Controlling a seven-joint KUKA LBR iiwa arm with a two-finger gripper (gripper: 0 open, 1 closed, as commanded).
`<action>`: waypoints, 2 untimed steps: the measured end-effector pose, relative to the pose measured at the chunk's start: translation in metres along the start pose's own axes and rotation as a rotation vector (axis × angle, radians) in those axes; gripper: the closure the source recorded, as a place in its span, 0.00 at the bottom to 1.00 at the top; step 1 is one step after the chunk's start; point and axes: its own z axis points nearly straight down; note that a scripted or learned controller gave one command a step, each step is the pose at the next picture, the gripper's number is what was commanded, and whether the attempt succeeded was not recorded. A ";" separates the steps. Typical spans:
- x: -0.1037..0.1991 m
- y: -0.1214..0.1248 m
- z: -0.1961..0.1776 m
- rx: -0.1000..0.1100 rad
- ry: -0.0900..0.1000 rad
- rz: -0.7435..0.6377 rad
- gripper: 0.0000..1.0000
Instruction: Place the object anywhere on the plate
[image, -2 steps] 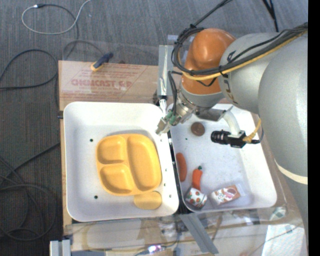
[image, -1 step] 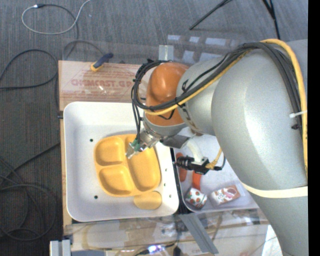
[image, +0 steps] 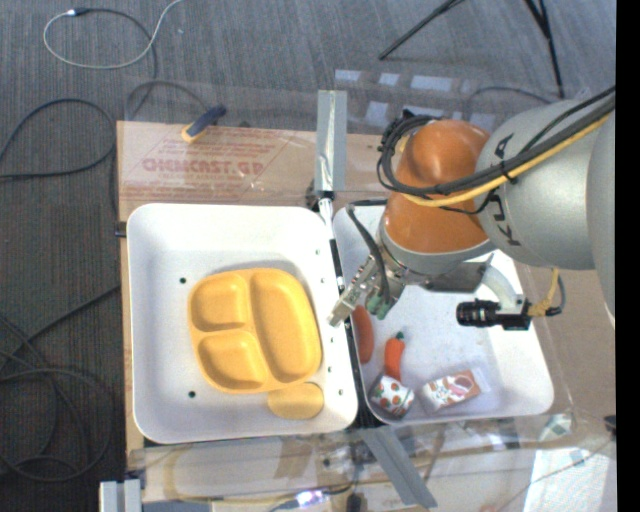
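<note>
Yellow plate (image: 255, 328) — jaws (image: 352, 303) beside it

Arm (image: 540, 190) runs off frame's right edge; your view of right bin's (image: 520, 395) upper half blocked by it. Gripper (image: 352, 305) small and dim at bin divider; you cannot tell finger spacing. Sausage (image: 364, 335) top end hidden beneath gripper. Print on small packet (image: 450, 390), lower right, too small to read. Cables, upper left, cut by frame edge.
</note>
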 end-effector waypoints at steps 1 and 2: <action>-0.008 0.080 -0.015 -0.002 -0.001 -0.019 1.00; 0.027 0.087 0.073 -0.002 -0.002 -0.183 1.00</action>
